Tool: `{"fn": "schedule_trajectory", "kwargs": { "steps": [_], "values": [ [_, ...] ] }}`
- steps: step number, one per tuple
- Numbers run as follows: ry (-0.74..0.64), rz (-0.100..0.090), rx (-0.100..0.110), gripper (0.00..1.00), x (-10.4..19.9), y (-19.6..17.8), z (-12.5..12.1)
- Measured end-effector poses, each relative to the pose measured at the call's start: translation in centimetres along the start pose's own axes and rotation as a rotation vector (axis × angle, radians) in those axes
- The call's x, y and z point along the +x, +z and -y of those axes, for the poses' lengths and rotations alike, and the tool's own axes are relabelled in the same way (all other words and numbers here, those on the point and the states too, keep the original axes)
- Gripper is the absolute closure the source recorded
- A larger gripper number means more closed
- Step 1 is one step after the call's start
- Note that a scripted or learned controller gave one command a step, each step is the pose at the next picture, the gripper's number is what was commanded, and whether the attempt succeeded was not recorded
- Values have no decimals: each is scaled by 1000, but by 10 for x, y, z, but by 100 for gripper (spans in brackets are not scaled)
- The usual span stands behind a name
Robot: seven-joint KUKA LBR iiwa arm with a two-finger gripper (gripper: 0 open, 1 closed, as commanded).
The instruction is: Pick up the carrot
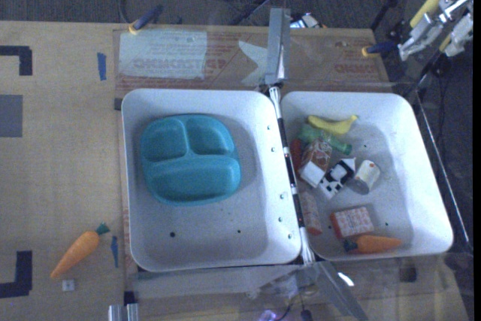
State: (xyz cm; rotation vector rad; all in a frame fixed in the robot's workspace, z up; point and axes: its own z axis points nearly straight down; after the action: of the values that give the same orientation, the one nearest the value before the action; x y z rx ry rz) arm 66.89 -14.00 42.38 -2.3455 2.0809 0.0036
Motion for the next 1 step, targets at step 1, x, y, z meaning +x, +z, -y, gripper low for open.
{"fn": "schedule_trajectory", "kwargs": {
  "steps": [1],
  "values": [
    [-374,1,-2,0,-3,-9,0]
  ]
}}
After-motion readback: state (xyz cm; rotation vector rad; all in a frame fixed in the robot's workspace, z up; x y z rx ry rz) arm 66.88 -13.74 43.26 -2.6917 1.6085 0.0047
